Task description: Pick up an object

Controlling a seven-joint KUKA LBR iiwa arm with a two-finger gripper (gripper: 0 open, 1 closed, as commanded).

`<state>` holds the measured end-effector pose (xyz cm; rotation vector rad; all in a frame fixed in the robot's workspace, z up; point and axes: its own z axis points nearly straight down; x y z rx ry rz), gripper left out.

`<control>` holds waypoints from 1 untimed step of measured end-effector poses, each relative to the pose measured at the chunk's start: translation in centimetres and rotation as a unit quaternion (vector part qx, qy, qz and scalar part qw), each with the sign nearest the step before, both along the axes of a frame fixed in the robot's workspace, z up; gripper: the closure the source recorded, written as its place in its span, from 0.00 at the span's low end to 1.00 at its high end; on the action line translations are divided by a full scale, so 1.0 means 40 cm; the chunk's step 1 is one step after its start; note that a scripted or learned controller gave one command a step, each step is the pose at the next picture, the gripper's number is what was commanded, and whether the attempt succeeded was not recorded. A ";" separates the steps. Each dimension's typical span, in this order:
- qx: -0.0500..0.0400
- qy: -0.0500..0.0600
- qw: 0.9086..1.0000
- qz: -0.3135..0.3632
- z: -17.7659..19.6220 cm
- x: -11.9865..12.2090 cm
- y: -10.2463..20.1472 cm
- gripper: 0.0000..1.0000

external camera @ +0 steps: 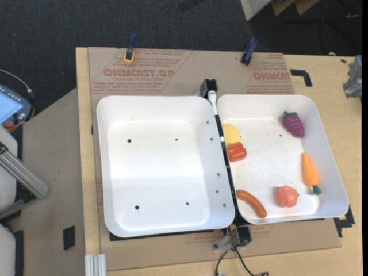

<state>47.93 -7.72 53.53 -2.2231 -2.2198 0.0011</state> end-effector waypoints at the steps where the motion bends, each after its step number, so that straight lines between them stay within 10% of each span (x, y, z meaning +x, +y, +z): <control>1: 0.000 -0.001 1.000 0.000 0.000 0.000 -0.047 1.00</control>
